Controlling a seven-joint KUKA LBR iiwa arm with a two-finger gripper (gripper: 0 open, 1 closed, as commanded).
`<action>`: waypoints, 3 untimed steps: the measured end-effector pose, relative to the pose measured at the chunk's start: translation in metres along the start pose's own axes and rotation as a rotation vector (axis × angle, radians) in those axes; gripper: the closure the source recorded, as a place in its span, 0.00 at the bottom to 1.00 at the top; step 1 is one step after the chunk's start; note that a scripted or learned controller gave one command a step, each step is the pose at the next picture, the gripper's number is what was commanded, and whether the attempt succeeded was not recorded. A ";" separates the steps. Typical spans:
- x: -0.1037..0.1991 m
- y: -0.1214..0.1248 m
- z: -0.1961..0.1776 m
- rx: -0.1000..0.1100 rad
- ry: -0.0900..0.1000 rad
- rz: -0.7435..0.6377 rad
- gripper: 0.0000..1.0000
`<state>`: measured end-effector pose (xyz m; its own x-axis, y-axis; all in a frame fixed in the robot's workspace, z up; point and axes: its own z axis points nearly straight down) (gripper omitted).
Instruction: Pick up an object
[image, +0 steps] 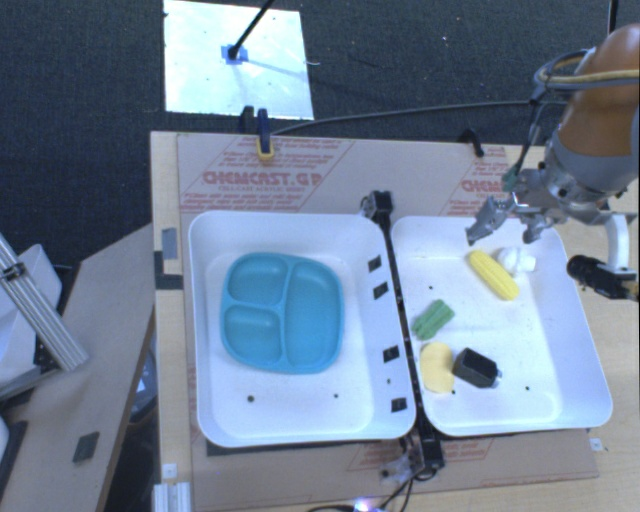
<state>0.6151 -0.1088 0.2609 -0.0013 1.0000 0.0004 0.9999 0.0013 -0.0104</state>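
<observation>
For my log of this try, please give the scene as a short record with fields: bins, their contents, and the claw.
left bin: blue divided plate
right bin: yellow corn cob, small white object beside it, green piece, pale yellow piece, black block
claw: open, over the far end of the right bin, near the corn cob, holding nothing

The pincer (508, 227) is hanging open over the right bin (570, 400), just above the yellow corn (493, 274).
</observation>
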 end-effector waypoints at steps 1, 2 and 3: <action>0.000 0.002 -0.007 -0.012 -0.001 -0.002 0.00; -0.009 0.003 0.039 -0.009 -0.001 0.000 0.00; -0.013 0.008 0.099 -0.010 -0.001 0.000 0.00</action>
<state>0.6226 -0.1219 0.1618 -0.0010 1.0000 -0.0002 1.0000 0.0010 -0.0009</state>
